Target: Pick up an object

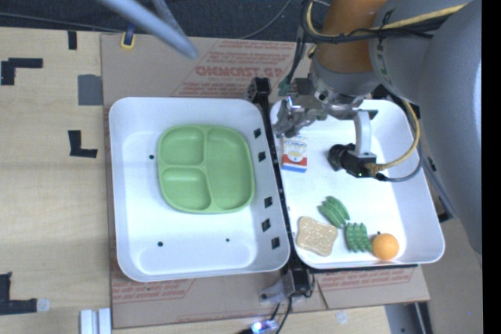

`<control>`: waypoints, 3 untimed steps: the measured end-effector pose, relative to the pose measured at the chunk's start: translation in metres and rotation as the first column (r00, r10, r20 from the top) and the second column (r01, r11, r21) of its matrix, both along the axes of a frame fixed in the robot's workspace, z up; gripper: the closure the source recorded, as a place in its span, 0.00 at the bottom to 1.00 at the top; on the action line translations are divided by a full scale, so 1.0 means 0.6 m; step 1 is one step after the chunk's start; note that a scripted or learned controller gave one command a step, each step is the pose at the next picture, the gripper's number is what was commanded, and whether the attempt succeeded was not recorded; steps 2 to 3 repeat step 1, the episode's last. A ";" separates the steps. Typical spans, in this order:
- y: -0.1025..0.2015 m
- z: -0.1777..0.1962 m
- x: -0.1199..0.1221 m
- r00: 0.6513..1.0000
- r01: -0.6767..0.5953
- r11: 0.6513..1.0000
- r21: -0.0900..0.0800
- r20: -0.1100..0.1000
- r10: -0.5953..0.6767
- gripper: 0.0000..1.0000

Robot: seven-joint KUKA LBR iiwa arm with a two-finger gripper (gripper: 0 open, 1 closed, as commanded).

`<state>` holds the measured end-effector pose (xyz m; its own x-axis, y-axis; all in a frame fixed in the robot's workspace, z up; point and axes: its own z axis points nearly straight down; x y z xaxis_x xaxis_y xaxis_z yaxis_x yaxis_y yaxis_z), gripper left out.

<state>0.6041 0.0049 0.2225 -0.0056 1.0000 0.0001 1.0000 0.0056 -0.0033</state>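
Note:
In the right bin (415, 242) lie a small red, white and blue carton (294, 155), two green pieces (335, 210) (358, 236), a tan cracker (316, 235) and an orange ball (384, 246). My gripper (291, 123) hangs at the bin's upper left, directly above the carton and close to its top end. The wrist and cables crowd around the gripper.
The left bin (133, 246) holds a green divided plate (207, 168). A divider with black clips (271, 192) runs between the bins. My grey arm with its orange band (360, 12) covers the right bin's far side. Cardboard lies under both bins.

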 end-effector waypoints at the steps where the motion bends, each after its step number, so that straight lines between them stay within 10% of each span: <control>1: 0.087 -0.018 -0.002 1.000 0.000 1.000 0.000 0.000 0.000 1.00; 3: 0.087 -0.018 -0.002 1.000 0.000 1.000 0.000 0.000 0.000 1.00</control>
